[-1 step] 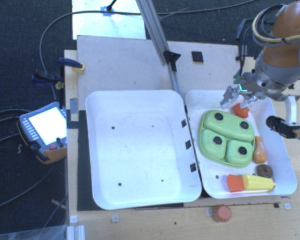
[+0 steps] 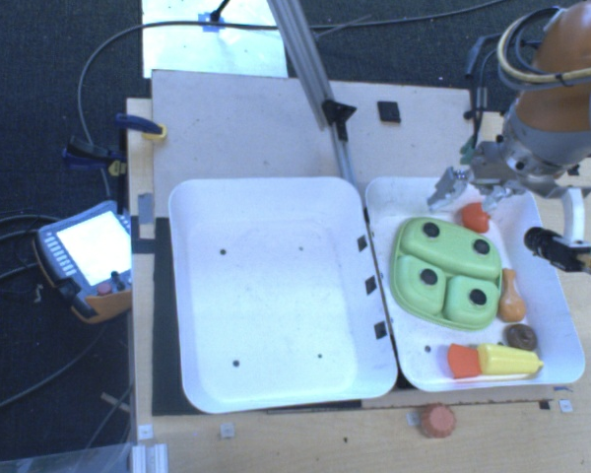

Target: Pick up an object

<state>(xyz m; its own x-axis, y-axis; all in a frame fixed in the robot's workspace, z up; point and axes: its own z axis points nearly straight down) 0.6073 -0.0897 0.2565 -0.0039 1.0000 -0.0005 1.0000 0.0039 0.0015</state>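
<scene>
Camera view shows the jaws [image 2: 463, 197] spread open over the right bin [image 2: 561, 363], holding nothing, just above a small red piece [image 2: 475, 217] beside the green tray [image 2: 447, 269].

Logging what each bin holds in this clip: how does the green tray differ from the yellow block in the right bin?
The green tray is much larger than the yellow block. The tray is rounded, with dark spots on raised sections; the block is plain and elongated. The tray sits mid-bin; the block lies at the near edge, touching an orange block. Both rest in the right bin.
</scene>
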